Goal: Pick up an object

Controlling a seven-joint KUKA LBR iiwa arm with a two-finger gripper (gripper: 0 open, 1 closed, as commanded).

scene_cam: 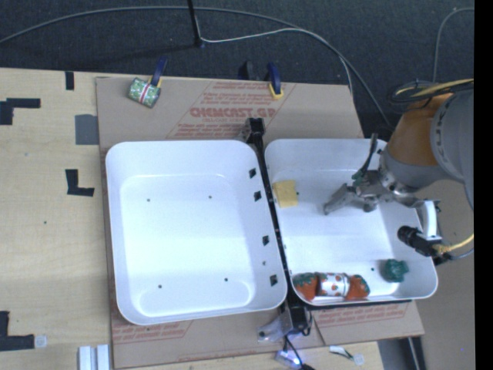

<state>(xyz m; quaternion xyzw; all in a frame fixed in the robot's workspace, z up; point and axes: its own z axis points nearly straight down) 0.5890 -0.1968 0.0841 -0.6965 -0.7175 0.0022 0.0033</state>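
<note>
Two white bins sit side by side on the table (pixel 46 230). A brown sheet of cardboard (pixel 223 110) lies under them. The left bin (pixel 185 233) is the big one near the middle. The right bin (pixel 331 241) has a few things in it.

A yellow block (pixel 286 193) lies in the right bin, close to the wall between the two bins. A red and white pack (pixel 333 286) lies along the near wall of the right bin, at the bottom of the view. A small green thing (pixel 396 269) sits near the bin's right corner, well apart from the yellow block.

The grey arm (pixel 431 149) with its orange band comes in from the right. Its hand (pixel 337 202) is low over the right bin, between the yellow block and the bin's right wall. The grey fingers (pixel 336 202) point left toward the yellow block and look close together at the tips. Nothing can be seen between them. The hand is near the yellow block but not touching it.

A small green and white thing (pixel 143 92) rests on the far left corner of the cardboard, outside the bins. Black cables (pixel 231 29) run across the dark floor behind the table.
</note>
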